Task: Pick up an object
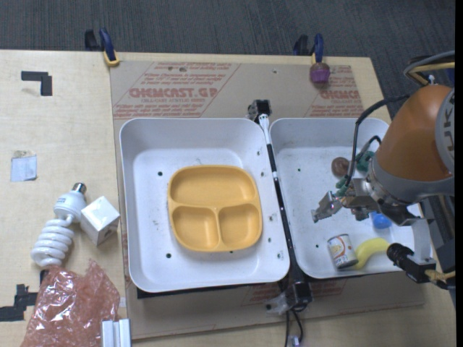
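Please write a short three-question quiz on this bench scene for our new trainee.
1. True or false: the yellow divided plate lies in the left bin.
2. Which lies nearest the small can in the right bin? A) the banana B) the spiral light bulb C) the purple object
3. Fill in: the gripper hangs over the ____ bin.

Key: 1 true; 2 A; 3 right.
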You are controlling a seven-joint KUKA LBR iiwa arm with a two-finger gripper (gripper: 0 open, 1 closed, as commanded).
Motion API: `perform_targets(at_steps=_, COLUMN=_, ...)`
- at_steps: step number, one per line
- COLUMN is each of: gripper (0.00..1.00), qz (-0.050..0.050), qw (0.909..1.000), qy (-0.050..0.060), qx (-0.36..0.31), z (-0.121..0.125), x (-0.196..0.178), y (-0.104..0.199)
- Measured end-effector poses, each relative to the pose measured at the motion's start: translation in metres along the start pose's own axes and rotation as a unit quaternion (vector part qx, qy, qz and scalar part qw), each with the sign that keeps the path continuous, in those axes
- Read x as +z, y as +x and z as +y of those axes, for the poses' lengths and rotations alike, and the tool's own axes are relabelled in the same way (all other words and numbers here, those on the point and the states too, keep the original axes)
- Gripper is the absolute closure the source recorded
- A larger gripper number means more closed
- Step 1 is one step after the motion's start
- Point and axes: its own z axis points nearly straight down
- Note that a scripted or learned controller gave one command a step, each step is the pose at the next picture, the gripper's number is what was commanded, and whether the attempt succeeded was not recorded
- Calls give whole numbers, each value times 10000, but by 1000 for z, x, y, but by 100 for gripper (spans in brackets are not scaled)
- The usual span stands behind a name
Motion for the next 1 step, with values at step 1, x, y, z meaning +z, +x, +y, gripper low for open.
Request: perform_targets(at_steps=1, gripper=0, qz=5, qw=10000, qy=8, qx=9, z=-1, x=100, y=-32)
